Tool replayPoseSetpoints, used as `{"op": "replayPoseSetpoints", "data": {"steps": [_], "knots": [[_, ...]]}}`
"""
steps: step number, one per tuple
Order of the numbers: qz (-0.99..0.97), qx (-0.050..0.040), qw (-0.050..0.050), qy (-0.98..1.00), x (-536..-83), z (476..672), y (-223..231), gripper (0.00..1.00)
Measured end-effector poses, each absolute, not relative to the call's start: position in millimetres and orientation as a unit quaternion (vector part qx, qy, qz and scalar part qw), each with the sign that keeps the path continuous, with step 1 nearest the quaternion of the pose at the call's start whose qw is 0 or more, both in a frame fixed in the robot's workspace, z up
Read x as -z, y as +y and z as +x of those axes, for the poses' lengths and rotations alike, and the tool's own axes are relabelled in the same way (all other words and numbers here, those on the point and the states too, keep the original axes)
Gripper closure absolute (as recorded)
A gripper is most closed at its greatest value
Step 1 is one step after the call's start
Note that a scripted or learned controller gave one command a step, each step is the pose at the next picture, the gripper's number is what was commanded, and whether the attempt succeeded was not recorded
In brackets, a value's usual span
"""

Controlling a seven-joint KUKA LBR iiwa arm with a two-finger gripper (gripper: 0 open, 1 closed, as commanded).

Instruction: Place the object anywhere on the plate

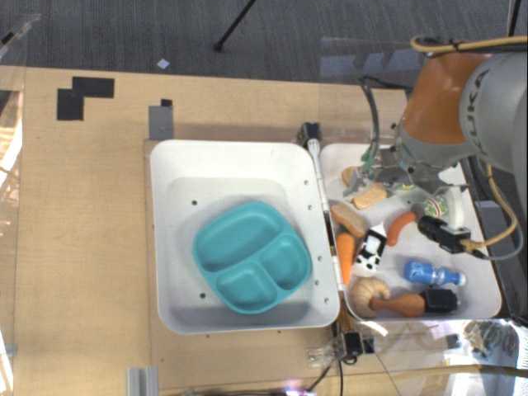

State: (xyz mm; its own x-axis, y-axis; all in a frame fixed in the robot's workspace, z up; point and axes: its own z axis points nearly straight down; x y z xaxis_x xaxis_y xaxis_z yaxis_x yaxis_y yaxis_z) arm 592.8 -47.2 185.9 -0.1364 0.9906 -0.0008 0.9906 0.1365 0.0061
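The plate [252, 256] (teal, three sections) sits in the left bin [169, 221]. Right of it, the gripper [375, 176] hangs over a toast piece [369, 196]; its finger state cannot be told.

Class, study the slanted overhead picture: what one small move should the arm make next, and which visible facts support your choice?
Probably lower onto the tan bread-like piece just beneath the gripper in the right white bin. That bin's food items lie there, while the teal three-compartment plate sits in the left white bin.
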Motion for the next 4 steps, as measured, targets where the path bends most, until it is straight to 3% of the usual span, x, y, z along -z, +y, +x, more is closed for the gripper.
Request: {"op": "replayPoseSetpoints", "data": {"steps": [1,2,4], "knots": [[0.573,-0.0012,0.0,0.819,-184.8,571.4,13.7,1.0],[0.562,-0.0026,0.0,0.827,-205.7,535.2,79.6,1.0],[0.665,-0.0036,-0.001,0.746,-294.3,486.3,211.6,1.0]]}}
